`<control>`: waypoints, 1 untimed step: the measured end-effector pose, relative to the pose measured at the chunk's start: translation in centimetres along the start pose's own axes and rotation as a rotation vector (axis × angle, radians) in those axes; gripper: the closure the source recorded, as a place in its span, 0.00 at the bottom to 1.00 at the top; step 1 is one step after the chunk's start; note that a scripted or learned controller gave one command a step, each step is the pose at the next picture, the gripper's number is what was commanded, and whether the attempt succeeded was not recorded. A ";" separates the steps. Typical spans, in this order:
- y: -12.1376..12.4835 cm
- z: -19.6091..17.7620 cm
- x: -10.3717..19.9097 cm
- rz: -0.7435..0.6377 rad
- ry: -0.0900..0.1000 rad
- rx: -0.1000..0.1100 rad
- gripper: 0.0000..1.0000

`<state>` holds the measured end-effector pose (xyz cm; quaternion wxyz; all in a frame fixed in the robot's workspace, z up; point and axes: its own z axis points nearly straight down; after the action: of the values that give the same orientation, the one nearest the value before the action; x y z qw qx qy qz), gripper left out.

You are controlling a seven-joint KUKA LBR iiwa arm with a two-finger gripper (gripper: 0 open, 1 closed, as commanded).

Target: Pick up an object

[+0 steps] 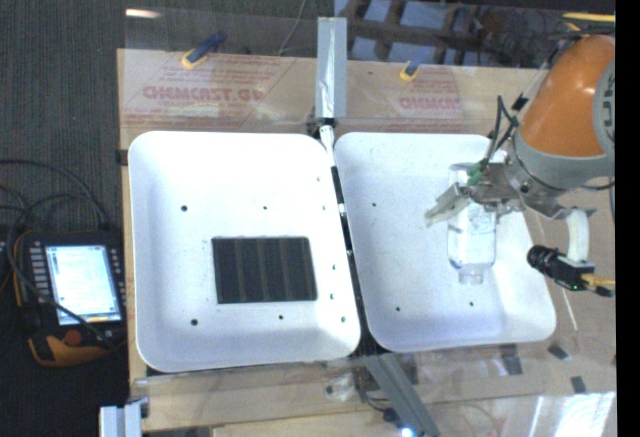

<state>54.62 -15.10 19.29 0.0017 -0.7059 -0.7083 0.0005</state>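
A clear plastic bottle (472,253) lies in the right bin (420,325), near its right side, with its cap end pointing toward the front. My gripper (467,209) hangs just over the bottle's far end, and it looks open, with one finger (441,209) splayed out to the left of the bottle. The bottle rests on the bin floor. A black ridged rectangular pad (264,269) lies flat in the left bin (160,225), front of centre.
The orange-banded arm (565,115) reaches over the right bin's right rim. A dark divider runs between the two bins (340,215). A handheld control screen (75,285) sits off the bench at far left.
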 end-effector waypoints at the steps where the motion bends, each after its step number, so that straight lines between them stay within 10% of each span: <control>1: 8.2 9.7 -5.2 -0.053 -0.004 -0.003 0.00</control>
<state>62.85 -20.28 9.59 -0.0010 -0.6867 -0.7269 0.0009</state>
